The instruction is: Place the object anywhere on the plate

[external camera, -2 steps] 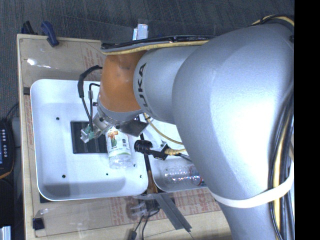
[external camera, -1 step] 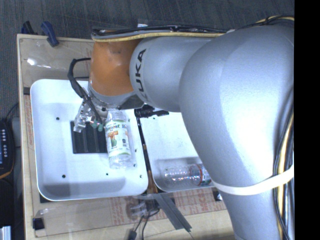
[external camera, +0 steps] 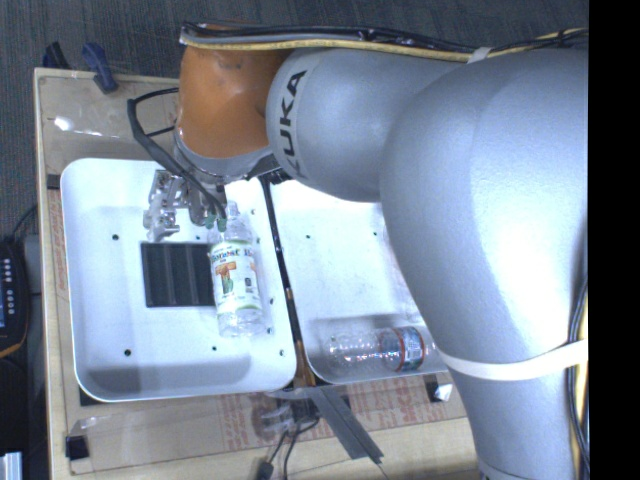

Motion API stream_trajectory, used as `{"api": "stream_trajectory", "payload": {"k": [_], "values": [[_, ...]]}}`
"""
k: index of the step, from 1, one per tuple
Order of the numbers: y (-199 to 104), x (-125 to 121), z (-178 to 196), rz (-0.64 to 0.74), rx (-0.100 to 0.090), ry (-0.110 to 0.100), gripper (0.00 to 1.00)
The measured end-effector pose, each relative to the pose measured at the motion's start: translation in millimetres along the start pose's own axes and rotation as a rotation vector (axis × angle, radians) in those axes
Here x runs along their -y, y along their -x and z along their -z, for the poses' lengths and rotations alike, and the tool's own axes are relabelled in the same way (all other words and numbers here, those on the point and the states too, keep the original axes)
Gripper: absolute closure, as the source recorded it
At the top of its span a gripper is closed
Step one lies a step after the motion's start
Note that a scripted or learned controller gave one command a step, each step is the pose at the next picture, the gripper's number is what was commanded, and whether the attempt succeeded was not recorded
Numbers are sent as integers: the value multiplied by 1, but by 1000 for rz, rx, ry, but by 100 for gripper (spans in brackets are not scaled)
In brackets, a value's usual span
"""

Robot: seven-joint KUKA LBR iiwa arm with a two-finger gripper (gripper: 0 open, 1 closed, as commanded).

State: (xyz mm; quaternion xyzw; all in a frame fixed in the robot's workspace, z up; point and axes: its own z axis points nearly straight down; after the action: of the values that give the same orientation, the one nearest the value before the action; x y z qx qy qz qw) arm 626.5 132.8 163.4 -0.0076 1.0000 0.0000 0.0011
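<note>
- The arm point(external camera: 430, 168) sweeps in from 3 o'clock, covering most of the right bin point(external camera: 340, 268) and the room over it.
- The left bin point(external camera: 90, 268) has bare floor toward 9 and 6 o'clock; its raised rim closes every side.
- The dark ribbed plate point(external camera: 178, 275) lies mid-bin with nothing on it, so the placement looks not yet done.
- The labelled bottle point(external camera: 237, 283) lies just at the plate's 3 o'clock edge, cap toward 12, close to the bin's dividing wall.
- The gripper point(external camera: 190, 206) hangs at the bottle's 12 o'clock end; whether it grasps anything, I cannot tell.
- A clear bottle point(external camera: 380, 348) lies in the right bin at 5 o'clock.
</note>
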Motion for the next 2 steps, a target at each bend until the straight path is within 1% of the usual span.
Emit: {"api": "stream_trajectory", "payload": {"k": [1,2], "values": [[22,0,10,-9,1,0,100],[22,1,10,-10,1,0,0]]}}
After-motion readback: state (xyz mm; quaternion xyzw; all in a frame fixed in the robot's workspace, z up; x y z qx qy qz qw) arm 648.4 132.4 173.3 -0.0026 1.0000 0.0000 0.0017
